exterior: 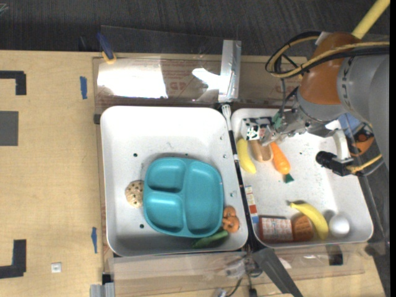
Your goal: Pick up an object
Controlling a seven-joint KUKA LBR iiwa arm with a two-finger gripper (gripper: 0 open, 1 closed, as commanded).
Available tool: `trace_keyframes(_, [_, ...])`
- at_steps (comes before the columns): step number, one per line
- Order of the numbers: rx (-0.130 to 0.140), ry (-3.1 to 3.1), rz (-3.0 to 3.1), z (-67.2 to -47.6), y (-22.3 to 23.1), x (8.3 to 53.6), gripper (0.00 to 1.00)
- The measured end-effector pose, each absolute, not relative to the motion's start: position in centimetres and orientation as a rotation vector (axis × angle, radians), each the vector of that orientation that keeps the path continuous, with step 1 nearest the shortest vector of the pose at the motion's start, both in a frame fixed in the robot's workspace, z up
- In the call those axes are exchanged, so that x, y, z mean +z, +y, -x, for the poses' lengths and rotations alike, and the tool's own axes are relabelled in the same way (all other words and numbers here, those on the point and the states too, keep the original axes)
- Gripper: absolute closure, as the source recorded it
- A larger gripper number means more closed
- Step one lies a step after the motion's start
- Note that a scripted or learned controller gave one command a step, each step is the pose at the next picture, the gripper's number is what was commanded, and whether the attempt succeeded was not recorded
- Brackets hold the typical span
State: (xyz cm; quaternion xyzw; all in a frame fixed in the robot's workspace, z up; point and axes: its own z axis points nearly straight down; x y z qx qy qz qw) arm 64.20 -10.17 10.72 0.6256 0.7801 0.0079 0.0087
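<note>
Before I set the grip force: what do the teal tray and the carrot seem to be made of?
Teal tray: looks like moulded hard plastic with a smooth, slightly matte finish, one even colour across its compartments. Carrot: probably toy plastic, given the uniform bright orange body and flat green tip; too small to be sure.

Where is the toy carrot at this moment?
The carrot lies in the right bin, toward its upper left, just below the gripper and right of a yellow banana.

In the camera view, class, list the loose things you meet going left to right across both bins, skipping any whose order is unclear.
Cookie → teal divided plate → upper banana → carrot → lower banana → white ball.
</note>
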Motion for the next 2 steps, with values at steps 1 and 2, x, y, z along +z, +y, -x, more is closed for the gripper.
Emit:
trace_keyframes(1, [-0.001, 2.510, -1.892, -62.1, -10.7, 11.2, 1.00])
trace_keyframes(2, [0.008, 2.407, -2.014, -64.6, -2.0, 18.7, 1.00])
